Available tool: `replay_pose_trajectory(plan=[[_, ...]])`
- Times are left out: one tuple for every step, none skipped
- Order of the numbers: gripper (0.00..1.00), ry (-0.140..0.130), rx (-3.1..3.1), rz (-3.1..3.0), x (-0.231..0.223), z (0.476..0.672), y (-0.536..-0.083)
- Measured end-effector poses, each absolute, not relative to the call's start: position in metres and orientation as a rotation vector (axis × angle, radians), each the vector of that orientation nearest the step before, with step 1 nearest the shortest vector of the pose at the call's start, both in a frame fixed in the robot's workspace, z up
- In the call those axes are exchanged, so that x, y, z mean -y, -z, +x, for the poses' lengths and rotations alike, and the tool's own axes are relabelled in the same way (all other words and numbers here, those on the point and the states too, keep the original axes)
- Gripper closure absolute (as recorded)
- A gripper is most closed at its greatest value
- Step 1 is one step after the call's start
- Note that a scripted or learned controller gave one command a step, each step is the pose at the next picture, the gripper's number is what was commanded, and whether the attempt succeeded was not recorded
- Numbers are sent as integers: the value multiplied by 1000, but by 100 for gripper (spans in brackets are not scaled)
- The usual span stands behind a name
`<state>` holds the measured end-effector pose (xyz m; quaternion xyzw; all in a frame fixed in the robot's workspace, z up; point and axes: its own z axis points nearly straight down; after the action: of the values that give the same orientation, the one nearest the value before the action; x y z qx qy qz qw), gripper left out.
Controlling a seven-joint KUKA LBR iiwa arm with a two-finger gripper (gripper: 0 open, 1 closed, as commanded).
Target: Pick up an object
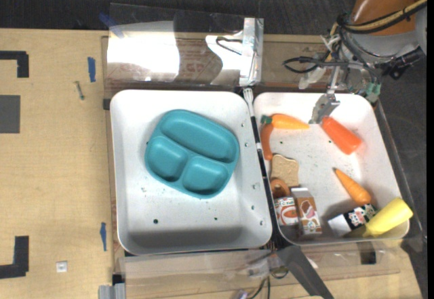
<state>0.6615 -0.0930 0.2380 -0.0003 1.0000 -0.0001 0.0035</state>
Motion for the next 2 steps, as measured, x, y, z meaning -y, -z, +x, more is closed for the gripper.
replay_pose_trajectory(plan=[[0,2,-3127,-142,134,661,-101],[0,2,-3129,-137,121,640,-89]])
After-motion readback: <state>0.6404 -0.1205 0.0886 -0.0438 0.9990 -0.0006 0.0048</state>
